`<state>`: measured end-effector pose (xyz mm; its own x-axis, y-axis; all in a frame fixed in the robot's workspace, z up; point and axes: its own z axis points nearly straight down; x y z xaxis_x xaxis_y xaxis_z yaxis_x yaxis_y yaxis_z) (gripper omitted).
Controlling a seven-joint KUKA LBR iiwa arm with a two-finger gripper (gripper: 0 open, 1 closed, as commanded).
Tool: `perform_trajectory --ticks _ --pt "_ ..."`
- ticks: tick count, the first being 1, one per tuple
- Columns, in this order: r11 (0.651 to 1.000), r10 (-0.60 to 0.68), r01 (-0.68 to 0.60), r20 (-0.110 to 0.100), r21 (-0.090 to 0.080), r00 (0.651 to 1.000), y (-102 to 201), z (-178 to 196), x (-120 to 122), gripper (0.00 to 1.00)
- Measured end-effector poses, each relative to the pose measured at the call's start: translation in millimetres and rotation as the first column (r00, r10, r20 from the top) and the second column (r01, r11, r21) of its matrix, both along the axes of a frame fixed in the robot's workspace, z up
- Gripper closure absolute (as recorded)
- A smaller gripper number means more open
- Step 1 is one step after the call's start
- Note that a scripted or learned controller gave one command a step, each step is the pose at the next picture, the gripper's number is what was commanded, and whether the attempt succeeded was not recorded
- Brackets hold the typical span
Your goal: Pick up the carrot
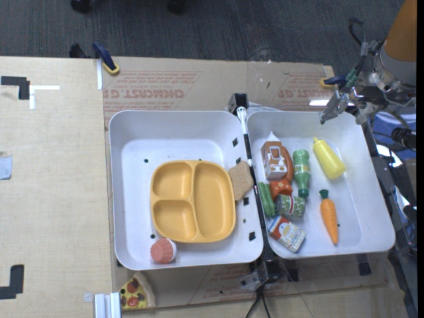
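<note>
The carrot (329,218), orange with a green top, lies lengthwise on the floor of the right bin (371,197), near that bin's right wall and front corner. My gripper (344,111) hangs above the right bin's back right corner, well behind the carrot and apart from it. Its fingers are open, with nothing between them.
A yellow bottle (328,158) lies just behind the carrot. To the left sit a green bottle (301,171), a brown-and-white packet (275,160), a can (291,205) and a small carton (287,234). The left bin (126,197) holds a yellow divided plate (193,201), a cracker (241,180) and a pink item (162,250).
</note>
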<state>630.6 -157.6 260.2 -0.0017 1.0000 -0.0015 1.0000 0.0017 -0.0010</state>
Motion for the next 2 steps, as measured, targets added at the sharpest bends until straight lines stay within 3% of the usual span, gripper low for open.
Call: perform_trajectory --ticks 1,2 --pt "1.0 0.012 -0.012 -0.001 0.001 1.0 -39.4 -146.1 -59.4 0.0" --pt "0.956 0.294 -0.294 0.003 0.007 0.956 -60.6 -167.9 -109.2 0.0"
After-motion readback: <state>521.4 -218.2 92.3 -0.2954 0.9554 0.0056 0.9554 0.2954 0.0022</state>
